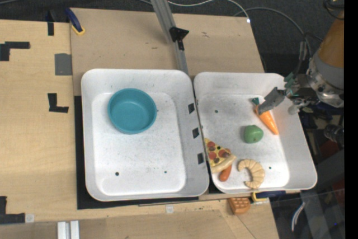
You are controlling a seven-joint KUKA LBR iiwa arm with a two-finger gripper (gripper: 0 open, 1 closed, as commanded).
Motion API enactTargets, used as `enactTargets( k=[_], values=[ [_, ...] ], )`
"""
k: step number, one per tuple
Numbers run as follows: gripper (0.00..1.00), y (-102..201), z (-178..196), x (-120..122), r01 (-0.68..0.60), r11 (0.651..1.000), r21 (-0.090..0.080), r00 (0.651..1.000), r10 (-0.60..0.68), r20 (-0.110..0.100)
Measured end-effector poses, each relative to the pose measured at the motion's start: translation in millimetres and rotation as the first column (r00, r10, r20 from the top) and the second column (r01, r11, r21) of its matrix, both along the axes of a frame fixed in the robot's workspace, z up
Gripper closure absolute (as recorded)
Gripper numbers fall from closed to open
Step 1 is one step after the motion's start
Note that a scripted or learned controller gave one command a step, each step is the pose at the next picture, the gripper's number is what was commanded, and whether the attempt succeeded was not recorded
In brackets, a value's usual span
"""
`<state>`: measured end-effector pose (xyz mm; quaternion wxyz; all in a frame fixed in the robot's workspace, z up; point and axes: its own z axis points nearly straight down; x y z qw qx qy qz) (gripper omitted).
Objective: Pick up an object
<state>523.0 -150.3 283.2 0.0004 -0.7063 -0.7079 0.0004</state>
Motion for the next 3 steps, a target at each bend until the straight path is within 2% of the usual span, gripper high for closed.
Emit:
enactTargets(
  k=[1, 3],
  values=[
    [0.00, -0.1, 0.1, 0.0, 0.000, 1.000, 0.000, 1.000, 0.000, 0.000],
    [0.00, -1.0, -119.2, -13.3, 0.002, 1.000, 0.001, 1.000, -0.002, -0.008]
  ],
)
